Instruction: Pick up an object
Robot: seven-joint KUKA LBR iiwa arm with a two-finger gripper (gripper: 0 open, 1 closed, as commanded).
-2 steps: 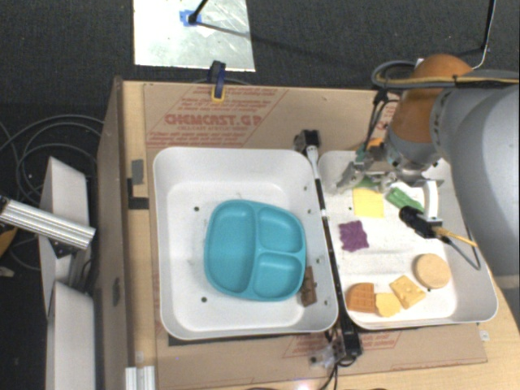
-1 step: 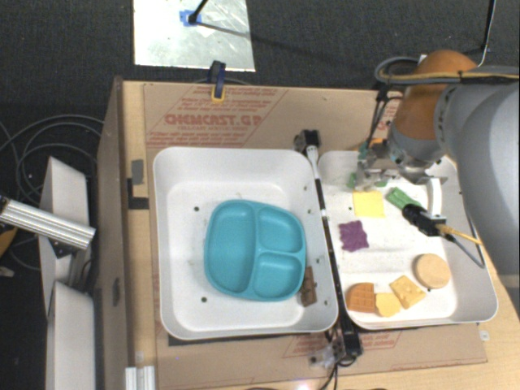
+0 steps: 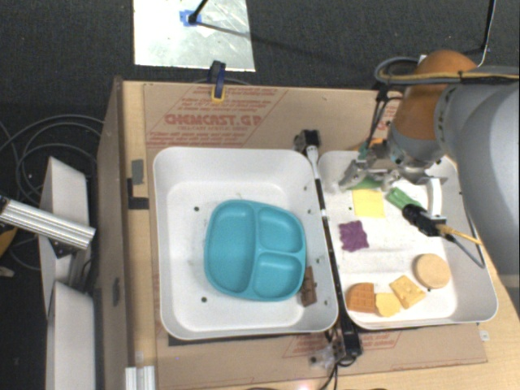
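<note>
This looked like a robotics lab rather than a home; the surface [image 3: 244, 108] was a sheet of printed protective board carrying two white bins [image 3: 175, 218]; loose black cables [image 3: 32, 149] lay coiled on dark carpet; an aluminium rail [image 3: 45, 222] sat at the left; a grey industrial arm [image 3: 479, 145] reached in.
</note>
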